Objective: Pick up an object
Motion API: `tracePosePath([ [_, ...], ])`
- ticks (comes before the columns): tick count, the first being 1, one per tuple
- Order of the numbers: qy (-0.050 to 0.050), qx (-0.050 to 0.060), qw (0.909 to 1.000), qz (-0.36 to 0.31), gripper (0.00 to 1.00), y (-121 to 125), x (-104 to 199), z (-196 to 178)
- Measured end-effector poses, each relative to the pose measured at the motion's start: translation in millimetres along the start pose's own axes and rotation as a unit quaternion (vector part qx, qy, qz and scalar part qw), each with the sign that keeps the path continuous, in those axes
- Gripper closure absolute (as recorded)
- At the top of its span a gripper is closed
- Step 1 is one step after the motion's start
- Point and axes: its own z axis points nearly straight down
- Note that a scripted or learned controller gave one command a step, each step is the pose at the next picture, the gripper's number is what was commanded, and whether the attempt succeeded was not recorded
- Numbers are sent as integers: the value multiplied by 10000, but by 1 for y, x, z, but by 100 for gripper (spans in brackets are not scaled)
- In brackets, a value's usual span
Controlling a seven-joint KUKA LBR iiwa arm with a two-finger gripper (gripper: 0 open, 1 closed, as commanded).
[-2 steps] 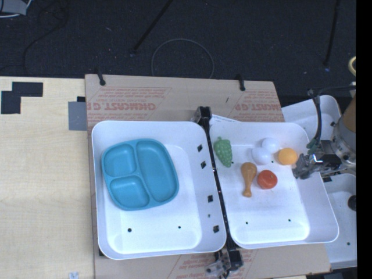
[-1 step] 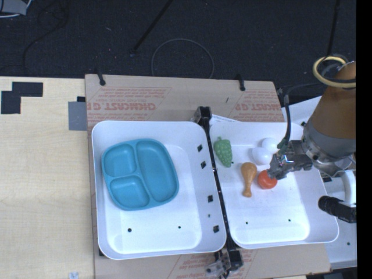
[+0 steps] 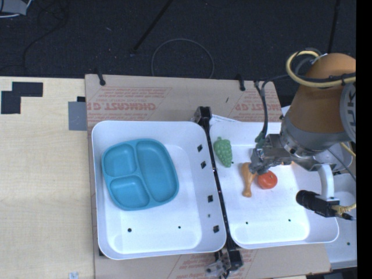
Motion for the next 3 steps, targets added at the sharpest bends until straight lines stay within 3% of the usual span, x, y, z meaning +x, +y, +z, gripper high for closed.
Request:
tracePosePath([
  [3, -4, 6, 10000, 5, 100, 18, 155, -2],
])
